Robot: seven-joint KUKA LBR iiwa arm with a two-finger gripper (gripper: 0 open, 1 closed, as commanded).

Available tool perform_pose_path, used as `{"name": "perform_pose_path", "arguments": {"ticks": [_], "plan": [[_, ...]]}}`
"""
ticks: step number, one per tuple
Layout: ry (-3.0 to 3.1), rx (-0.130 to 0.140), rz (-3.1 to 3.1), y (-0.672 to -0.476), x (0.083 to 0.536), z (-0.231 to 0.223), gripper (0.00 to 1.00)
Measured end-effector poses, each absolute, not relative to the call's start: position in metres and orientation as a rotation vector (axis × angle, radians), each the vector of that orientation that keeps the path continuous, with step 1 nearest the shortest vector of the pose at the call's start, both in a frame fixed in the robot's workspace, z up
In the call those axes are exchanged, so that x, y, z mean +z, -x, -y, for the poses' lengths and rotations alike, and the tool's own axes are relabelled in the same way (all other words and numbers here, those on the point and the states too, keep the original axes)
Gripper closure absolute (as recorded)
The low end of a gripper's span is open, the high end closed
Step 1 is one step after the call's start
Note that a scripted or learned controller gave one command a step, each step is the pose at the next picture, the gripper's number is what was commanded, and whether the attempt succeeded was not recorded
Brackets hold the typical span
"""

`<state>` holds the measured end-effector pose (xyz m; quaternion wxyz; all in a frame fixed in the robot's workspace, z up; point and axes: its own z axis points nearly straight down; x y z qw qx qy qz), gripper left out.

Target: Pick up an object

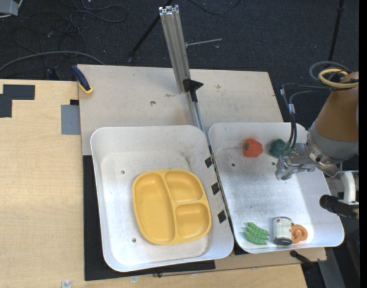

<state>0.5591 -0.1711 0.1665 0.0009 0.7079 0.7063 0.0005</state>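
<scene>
Arm: grey KUKA arm (336, 122) with a smooth orange band above the wrist, reaching in from the right over the right-hand bin.

Gripper: metal two-finger gripper (284, 171), low over the upper right part of the right-hand bin, with bare bin floor under it. Whether it is open or shut cannot be told from this view, and nothing can be seen held in it.

Right-hand bin: shallow white plastic bin (261, 191) with rounded corners and a scuffed, greyish floor. It holds all the loose objects.

Red object: small, round, glossy red item like a tomato (251, 148), near the bin's far edge.

Teal object: small, dark teal, lumpy item (278, 146), just right of the red one and just above the gripper. Whether they touch cannot be told.

Green object: bright green, knobbly, pod-like piece (256, 233), lying at the near edge.

Can: small cylinder with a pale label and dark end (282, 230), lying just right of the green piece.

Orange object: small, curled, orange piece (298, 233), against the can's right side.

Left-hand bin: matching shallow white bin (105, 161), its rim meeting the other bin's, with small black clips (214, 188) along the join.

Tray: smooth yellow plastic tray with three compartments (171, 206), flat in the left-hand bin, turned at a slant.

Post: ribbed aluminium post (176, 50), standing behind the bins on the pale bench board (129, 95).
</scene>
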Motion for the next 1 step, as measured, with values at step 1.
{"name": "perform_pose_path", "arguments": {"ticks": [1], "plan": [[-2.218, 0.002, -2.221, -0.5594, 0.2089, 0.1723, 1.0]]}}
